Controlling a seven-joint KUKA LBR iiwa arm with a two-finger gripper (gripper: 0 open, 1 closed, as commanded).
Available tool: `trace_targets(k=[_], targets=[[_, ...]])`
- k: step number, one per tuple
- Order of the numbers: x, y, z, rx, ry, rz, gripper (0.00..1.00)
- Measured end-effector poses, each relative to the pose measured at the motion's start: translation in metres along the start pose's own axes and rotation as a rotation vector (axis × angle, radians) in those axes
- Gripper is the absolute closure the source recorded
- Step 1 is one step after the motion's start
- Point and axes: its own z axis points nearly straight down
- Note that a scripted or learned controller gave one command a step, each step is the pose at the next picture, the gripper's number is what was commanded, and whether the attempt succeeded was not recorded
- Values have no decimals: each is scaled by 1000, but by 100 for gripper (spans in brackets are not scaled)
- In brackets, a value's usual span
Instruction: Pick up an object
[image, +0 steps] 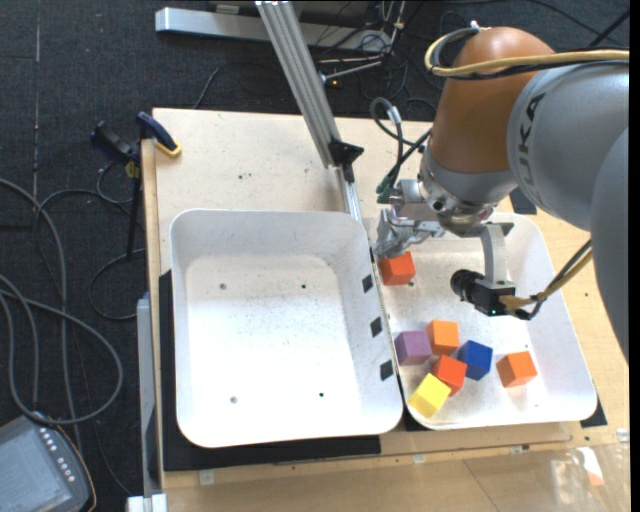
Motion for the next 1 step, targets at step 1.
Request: trace_targets(k=[1], targets=[[45,21,19,0,0,1,100]])
